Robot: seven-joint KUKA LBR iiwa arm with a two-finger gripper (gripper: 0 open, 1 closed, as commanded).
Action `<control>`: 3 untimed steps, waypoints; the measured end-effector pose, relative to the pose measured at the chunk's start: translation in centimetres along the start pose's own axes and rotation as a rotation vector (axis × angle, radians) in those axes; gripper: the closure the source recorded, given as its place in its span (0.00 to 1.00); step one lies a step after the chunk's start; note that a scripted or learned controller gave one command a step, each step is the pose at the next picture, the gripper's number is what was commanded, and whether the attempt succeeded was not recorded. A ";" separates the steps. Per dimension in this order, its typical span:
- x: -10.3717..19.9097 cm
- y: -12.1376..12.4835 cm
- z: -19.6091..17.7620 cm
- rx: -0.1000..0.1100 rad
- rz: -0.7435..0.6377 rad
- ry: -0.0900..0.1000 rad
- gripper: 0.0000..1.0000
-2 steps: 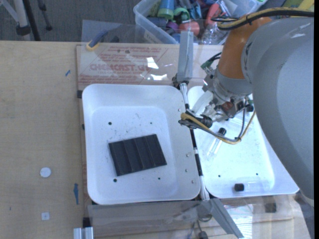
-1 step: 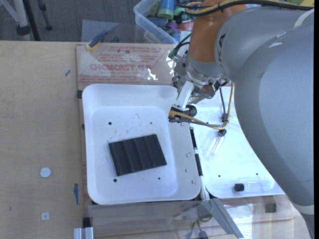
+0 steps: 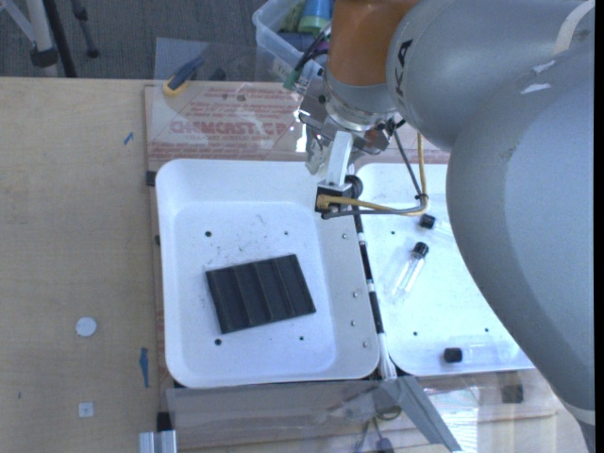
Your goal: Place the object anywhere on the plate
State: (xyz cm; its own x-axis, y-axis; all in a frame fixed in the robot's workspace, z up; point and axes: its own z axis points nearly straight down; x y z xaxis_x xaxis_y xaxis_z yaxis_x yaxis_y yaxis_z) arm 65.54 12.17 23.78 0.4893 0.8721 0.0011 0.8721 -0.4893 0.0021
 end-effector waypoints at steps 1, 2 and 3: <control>5.6 -1.9 -3.5 0.001 0.155 0.000 1.00; 8.9 -4.9 -2.4 0.001 0.496 0.001 1.00; 9.0 -4.8 -13.8 0.001 0.337 0.001 1.00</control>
State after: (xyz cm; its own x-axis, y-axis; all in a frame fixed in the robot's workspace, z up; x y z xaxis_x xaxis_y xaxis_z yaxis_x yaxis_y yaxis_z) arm 65.68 22.38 37.62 0.7503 0.6611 0.0024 0.6611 -0.7503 0.0006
